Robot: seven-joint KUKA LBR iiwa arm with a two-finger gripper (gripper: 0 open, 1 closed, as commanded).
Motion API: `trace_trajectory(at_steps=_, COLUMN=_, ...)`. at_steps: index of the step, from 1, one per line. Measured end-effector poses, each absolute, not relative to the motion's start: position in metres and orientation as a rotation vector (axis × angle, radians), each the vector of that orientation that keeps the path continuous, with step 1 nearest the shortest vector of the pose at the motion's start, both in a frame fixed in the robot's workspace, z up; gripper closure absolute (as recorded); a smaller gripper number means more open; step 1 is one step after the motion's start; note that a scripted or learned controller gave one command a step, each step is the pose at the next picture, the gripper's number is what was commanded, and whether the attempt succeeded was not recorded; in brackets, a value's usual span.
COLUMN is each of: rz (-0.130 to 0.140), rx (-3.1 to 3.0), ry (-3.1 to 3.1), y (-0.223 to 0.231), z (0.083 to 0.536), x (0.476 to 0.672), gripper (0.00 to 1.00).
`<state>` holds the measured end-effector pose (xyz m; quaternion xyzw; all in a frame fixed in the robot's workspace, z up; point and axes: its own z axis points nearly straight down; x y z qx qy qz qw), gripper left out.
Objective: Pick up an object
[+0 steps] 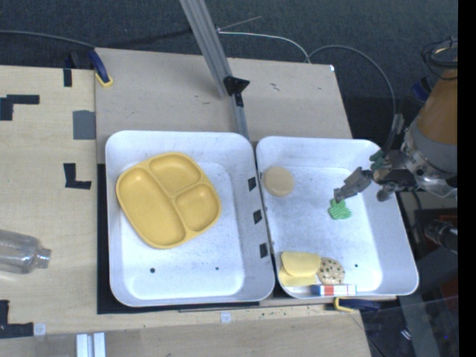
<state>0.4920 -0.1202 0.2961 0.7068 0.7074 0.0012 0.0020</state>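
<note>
Your claw [364,186] hangs over the right bin [387,270], and its fingers are spread apart with nothing between them. The little green thing [340,211] lies just below it.

You've got a small green object [340,211] lying flat on the floor of the right bin [372,255], right of centre. A round tan disc [279,181] sits up-left of it; a yellow block [300,265] and speckled cookie [331,271] lie against that bin's near wall.
</note>
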Motion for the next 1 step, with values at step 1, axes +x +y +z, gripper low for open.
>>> trace_trajectory(at_steps=1, rz=-0.001, rx=2.22, ry=2.226, y=-0.1188, z=0.3026, x=0.4916, gripper=1.0)
